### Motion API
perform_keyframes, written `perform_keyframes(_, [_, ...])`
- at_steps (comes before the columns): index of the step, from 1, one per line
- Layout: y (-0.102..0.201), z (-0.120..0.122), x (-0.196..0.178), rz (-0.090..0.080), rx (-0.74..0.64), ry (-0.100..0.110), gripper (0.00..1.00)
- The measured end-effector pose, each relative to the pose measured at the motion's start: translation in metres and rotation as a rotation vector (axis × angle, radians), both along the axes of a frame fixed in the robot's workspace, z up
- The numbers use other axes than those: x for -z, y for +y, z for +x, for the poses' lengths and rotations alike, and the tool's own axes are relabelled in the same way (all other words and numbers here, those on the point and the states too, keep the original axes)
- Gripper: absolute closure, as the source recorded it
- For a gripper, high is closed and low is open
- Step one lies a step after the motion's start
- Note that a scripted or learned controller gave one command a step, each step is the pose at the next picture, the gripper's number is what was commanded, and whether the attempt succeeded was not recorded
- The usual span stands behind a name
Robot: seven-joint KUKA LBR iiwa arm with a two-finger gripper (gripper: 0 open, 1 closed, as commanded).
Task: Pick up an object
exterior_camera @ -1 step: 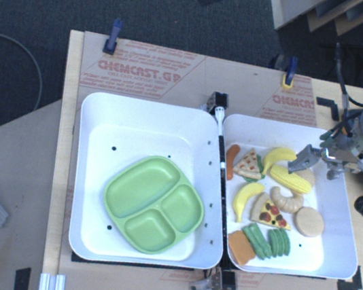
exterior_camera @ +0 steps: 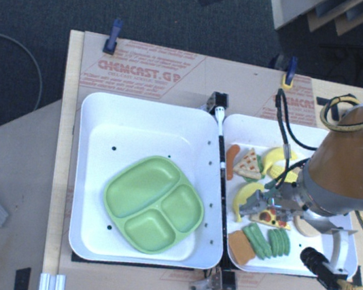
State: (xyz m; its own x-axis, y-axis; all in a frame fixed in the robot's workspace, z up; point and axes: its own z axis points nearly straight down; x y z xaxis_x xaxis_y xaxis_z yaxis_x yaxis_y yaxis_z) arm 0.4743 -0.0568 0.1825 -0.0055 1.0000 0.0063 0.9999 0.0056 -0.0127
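Target objects: a cluster of toy food items is lying in the right bin (exterior_camera: pixel 253 127), with a yellow banana (exterior_camera: pixel 248 193) near the bin's centre, a pizza slice (exterior_camera: pixel 249 162) and an orange carrot (exterior_camera: pixel 232 162) toward its far left corner, and green pea pods (exterior_camera: pixel 267 241) with a brown piece (exterior_camera: pixel 241 247) toward its near left corner.
Tool: the tool (exterior_camera: pixel 266 205) is hanging low over the centre of the right bin, among the items; whether it is open or closed, and whether it is holding anything, cannot be told.
Key relation: the banana is lying just beside the tool, on its left, with its long axis running roughly from the far edge to the near edge of the bin; judged the nearest candidate.
Left bin: the left bin (exterior_camera: pixel 89 160) is carrying a green divided plate (exterior_camera: pixel 154 203) near its centre.
Surface: both bins are sitting side by side on the surface (exterior_camera: pixel 85 63).
Arm: the arm (exterior_camera: pixel 353 166) is reaching in over the bin's right edge.
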Motion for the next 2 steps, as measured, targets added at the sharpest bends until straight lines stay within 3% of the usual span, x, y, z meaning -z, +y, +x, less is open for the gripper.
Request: perform_keyframes(2, [-0.0054,0.0046,-0.002,-0.006,0.006,-0.011,0.0])
